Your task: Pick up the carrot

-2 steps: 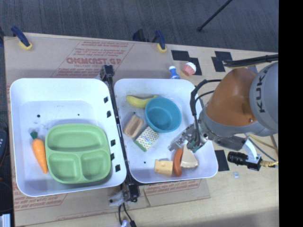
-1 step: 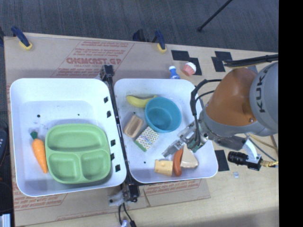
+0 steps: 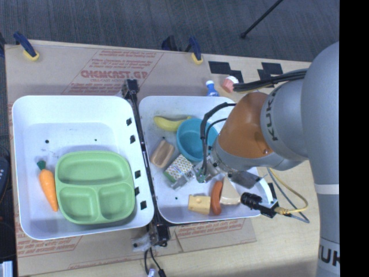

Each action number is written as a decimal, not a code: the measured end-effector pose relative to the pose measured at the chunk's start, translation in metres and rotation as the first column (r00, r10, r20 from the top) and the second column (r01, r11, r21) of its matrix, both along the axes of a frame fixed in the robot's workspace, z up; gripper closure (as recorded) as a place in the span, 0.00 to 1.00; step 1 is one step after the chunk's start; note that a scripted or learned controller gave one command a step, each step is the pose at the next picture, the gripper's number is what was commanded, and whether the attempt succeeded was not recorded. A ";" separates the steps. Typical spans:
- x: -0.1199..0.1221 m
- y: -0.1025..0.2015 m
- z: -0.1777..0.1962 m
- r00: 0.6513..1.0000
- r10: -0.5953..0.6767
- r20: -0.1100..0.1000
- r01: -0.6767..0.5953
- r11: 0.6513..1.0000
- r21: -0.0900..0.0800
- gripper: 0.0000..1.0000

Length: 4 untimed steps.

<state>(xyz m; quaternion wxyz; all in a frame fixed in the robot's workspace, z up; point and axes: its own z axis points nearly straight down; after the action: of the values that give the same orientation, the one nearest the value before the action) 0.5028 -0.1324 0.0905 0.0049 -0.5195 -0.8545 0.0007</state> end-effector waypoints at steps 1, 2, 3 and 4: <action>0.000 0.000 0.010 1.000 0.012 -0.004 -0.012 1.000 0.000 1.00; -0.024 -0.019 0.034 0.831 0.556 0.003 -0.556 0.831 0.001 1.00; -0.024 -0.015 0.066 0.612 0.791 0.008 -0.791 0.612 -0.006 1.00; -0.008 -0.005 0.013 0.197 0.980 0.008 -0.980 0.197 0.005 1.00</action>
<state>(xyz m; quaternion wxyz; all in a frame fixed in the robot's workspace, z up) 0.4951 -0.1379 0.1039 0.0042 0.1395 -0.9902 -0.0009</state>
